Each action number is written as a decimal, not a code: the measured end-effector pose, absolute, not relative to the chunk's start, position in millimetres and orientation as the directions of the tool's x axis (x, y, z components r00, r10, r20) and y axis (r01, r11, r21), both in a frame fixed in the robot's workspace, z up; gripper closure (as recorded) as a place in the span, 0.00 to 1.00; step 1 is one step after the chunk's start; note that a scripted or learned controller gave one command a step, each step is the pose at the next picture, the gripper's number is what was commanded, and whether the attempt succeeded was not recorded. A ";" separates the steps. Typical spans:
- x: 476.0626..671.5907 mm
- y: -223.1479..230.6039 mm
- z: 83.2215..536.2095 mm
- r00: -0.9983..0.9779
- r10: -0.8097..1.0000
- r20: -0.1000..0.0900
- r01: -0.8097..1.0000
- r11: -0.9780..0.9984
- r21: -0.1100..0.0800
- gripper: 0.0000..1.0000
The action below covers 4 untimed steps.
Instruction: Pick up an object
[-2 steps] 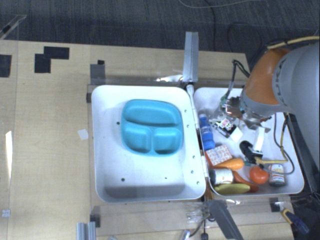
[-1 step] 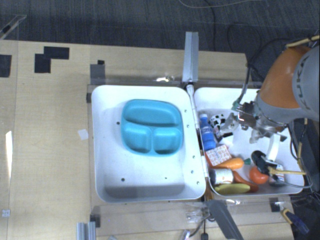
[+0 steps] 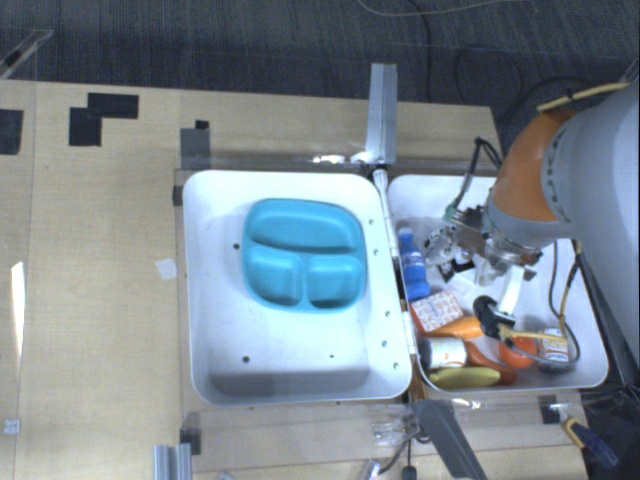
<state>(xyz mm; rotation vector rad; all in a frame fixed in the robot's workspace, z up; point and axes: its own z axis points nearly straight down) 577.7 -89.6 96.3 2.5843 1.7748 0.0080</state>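
Hanging over the right bin (image 3: 598, 368), the claw (image 3: 462, 246) is reaching toward the clutter; whether it is spread or closed cannot be told. A blue bottle (image 3: 410, 266) is lying beside it. A blue tray (image 3: 303, 252) is occupying the left bin (image 3: 215, 358).

Turquoise tray (image 3: 300, 253) in a white bin (image 3: 215, 368); red-and-white checked packet (image 3: 436, 312), blue bottle (image 3: 410, 268).

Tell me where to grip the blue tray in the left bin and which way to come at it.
Take the blue tray by its raised rim, probably the long edge nearest the back wall of the left bin, coming straight down. It lies flat, compartments up, and seems too wide to span; the rim is likely the only thin part the gripper could close on.
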 end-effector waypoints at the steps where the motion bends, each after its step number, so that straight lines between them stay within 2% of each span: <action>1: 515.6 -74.1 185.3 -0.004 1.000 0.000 1.000 0.004 0.004 0.00; 2: 554.5 -90.1 91.0 0.191 0.982 -0.008 0.981 -0.191 0.023 0.00; 3: 555.9 -85.2 101.6 0.185 0.983 -0.001 0.983 -0.185 0.022 1.00; 4: 618.2 -66.8 185.8 0.200 0.980 0.000 0.980 -0.200 0.004 1.00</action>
